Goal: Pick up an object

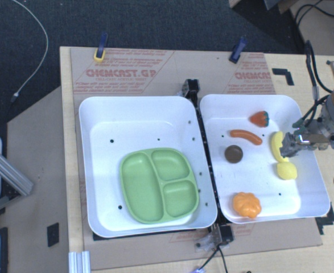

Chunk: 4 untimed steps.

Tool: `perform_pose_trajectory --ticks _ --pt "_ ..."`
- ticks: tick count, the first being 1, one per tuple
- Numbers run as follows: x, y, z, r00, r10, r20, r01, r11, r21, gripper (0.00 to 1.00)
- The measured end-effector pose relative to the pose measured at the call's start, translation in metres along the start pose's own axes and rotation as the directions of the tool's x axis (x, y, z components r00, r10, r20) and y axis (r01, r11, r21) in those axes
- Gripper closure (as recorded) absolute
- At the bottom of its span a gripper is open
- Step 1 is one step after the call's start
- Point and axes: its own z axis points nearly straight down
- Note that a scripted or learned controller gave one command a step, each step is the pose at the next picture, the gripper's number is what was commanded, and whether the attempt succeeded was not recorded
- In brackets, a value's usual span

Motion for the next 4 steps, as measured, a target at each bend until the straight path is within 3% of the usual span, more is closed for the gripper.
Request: perform_pose_trajectory --ticks 1,4 --pt "0.052 0.012 0.018 1.0 -0.003 -0.005 0.003 1.0 0.011 1.0" --pt "0.211 0.061 0.028 1.0 -0.003 -0.004 0.004 1.0 0.005 1.0"
